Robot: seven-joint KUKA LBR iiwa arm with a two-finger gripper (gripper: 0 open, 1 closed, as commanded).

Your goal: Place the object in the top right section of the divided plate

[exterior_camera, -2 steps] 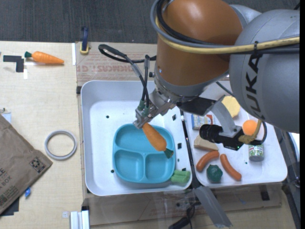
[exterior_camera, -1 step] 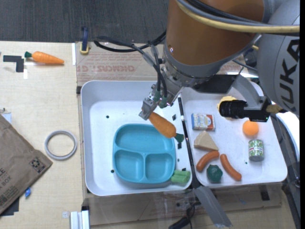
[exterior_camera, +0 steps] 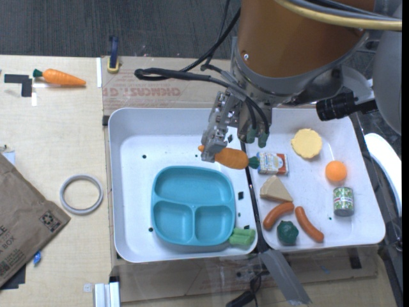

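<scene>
Two shallow white bins sit side by side on the bench. The left bin [exterior_camera: 128, 190] holds a blue divided plate [exterior_camera: 192, 205] with one large section at its far side and two smaller sections at its near side. A green object [exterior_camera: 242, 237] lies against the plate's near right corner, touching the bin wall.

The arm [exterior_camera: 300, 31] reaches in from the right, its orange band filling the upper part of the view. The gripper [exterior_camera: 216, 147] hangs over the far right area of the left bin, just beyond the plate's far right edge. An orange carrot [exterior_camera: 231, 158] is seen at the fingertips, lying roughly level with its tip pointing right toward the wall between the bins. The fingers appear closed around the carrot's left end, though the exact contact is hard to make out. The carrot is above the bin floor, beside the plate and not over any of its sections.

The right bin [exterior_camera: 367, 190] holds a yellow round piece [exterior_camera: 307, 143], a small carton [exterior_camera: 272, 163], an orange ball [exterior_camera: 335, 171], a wedge of cheese [exterior_camera: 275, 189], a small can [exterior_camera: 343, 201], two sausages [exterior_camera: 278, 215], and a dark green vegetable [exterior_camera: 287, 233].

On the bench left of the bins lie a second carrot [exterior_camera: 61, 77], a tape ring [exterior_camera: 81, 193] and a cardboard box [exterior_camera: 22, 219].
</scene>
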